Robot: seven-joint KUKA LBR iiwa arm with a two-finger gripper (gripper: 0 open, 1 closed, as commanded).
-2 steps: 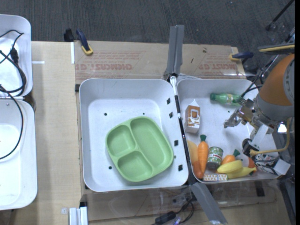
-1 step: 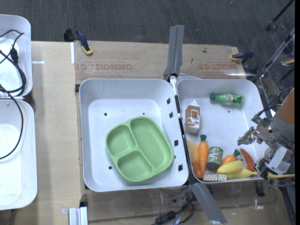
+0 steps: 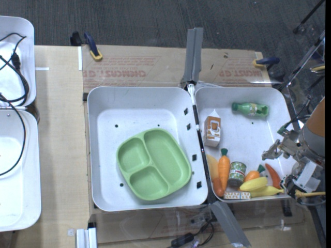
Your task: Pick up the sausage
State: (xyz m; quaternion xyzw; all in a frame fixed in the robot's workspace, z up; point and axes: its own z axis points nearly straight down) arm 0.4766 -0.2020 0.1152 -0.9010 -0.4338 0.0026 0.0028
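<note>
Camera view counts two white bins: the left one [image 3: 98,138] holds one green three-part plate [image 3: 153,164], well left of the claw [image 3: 285,151]. The right bin [image 3: 282,99] holds one green bottle [image 3: 250,109] up and left of the claw, one carton [image 3: 212,130] and one carrot [image 3: 223,172] farther left, one can [image 3: 237,173], and one yellow banana [image 3: 259,187] below-left. One red elongated piece, apparently the sausage [image 3: 272,175], lies just below-left of the claw, beside the banana. The arm [image 3: 315,133] reaches in from the right edge, wrist low over the bin's right wall. Whether the claw is spread or closed, I cannot tell.
</note>
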